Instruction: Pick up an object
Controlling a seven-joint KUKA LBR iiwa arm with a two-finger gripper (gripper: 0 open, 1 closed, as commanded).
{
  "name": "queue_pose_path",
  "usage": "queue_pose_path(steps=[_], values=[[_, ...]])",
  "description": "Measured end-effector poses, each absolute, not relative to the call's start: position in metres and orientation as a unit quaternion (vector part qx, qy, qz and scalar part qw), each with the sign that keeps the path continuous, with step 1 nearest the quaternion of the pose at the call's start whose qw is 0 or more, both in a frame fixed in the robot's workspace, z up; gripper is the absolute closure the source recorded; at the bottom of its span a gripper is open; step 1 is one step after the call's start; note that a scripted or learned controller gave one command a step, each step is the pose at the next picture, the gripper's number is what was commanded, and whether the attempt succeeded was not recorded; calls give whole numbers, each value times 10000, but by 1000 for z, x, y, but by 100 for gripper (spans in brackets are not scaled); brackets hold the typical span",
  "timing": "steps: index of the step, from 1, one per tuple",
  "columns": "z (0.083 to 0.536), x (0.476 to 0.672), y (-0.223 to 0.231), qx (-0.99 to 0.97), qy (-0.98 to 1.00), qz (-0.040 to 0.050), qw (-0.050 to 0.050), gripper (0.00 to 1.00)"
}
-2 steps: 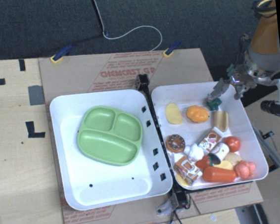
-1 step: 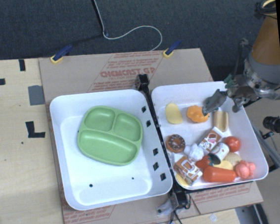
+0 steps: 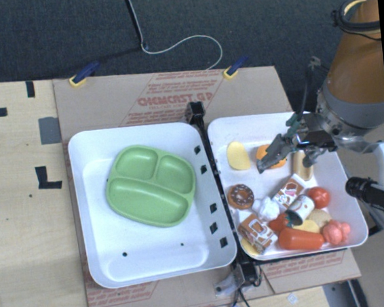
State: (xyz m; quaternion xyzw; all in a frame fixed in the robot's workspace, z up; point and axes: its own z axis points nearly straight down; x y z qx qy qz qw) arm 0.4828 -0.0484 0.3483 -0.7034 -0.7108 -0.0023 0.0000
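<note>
Orange piece (image 3: 272, 152): small toy food in the right bin (image 3: 338, 246), upper middle, directly under the pincer (image 3: 276, 153); likely light, stiff, smooth plastic, so it may slip. Best taken across its narrow sides.
Pincer: low over the orange piece; I cannot tell its state, and nothing visibly sits in it.
Yellow piece (image 3: 238, 155): just left of the orange one, apart from it.
Donut (image 3: 240, 196): below, loose.
Pile: crowded toy foods at the bin's lower right.
Left bin (image 3: 90, 194): holds a green divided plate (image 3: 151, 185).
</note>
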Motion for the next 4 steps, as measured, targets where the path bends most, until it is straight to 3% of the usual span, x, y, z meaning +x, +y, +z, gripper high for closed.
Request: queue_pose_path(steps=[1,2,3,4], values=[[272,482,42,-7035,-7106,30,43,0],[183,481,39,-7070,-7072,50,41,0],[394,485,93,-7047,-7095,-74,-37,0],[396,484,91,-7061,-7081,16,1,100]])
